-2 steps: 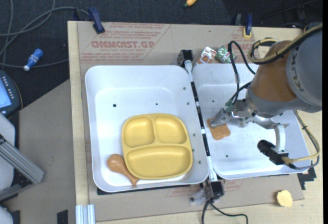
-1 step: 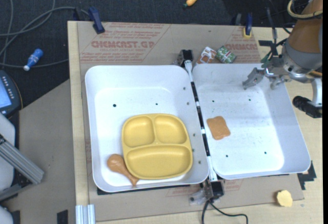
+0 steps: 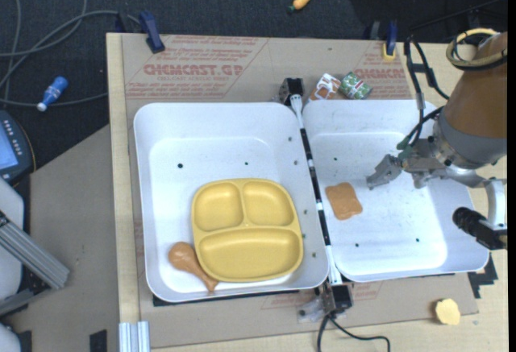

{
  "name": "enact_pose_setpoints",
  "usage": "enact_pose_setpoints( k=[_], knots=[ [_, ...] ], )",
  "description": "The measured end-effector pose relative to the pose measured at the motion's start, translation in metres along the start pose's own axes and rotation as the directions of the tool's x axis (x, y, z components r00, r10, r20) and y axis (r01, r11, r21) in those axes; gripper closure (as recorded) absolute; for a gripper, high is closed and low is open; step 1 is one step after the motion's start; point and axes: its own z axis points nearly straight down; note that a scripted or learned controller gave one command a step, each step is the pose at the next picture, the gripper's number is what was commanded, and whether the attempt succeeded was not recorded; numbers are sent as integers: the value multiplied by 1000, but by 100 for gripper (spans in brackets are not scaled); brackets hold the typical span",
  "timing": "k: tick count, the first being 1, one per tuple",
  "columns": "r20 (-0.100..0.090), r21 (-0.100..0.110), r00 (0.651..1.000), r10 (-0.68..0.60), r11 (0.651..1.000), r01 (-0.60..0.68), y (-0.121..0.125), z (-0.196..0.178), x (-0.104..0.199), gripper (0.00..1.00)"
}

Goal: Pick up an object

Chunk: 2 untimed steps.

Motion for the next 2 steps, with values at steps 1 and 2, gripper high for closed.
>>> enact_pose_setpoints(
  k=[1, 2],
  knots=[
    [1, 5, 1000, -1, 1000, 1, 12, 86, 22, 0],
    [4, -6, 1000, 3, 1000, -3, -3, 102, 24, 0]
  ],
)
